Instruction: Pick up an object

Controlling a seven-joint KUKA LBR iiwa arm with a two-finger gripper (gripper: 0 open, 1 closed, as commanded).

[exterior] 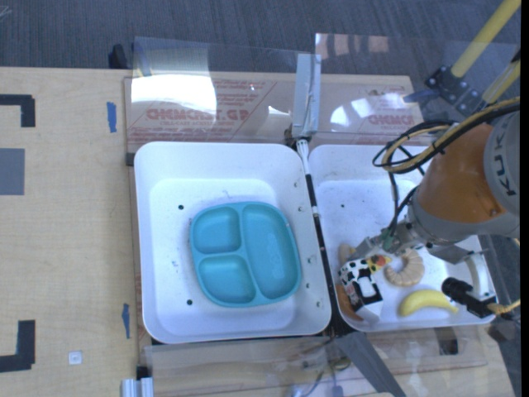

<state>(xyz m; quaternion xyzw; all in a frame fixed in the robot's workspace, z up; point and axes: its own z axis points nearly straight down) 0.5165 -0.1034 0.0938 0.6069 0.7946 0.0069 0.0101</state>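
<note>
Two white bins are seen side by side. A blue divided tray (245,253) lies in the left bin (157,222). In the right bin (347,190), a banana (426,303) lies at five o'clock, a pale ring-shaped item (406,270) just above it, and the gripper (382,246) is lowered at centre.

Two bins side by side at mid-frame: left bin (157,222) holding a divided tray (245,253) at its centre; right bin (351,184) holding its things crowded along the lower edge. Banana (426,303) at lower right of that bin, ring-shaped piece (404,270) just above and left of it, patterned small item (360,284) further left, near the shared wall. Arm (459,184) reaching in from the right, over the right bin.
</note>
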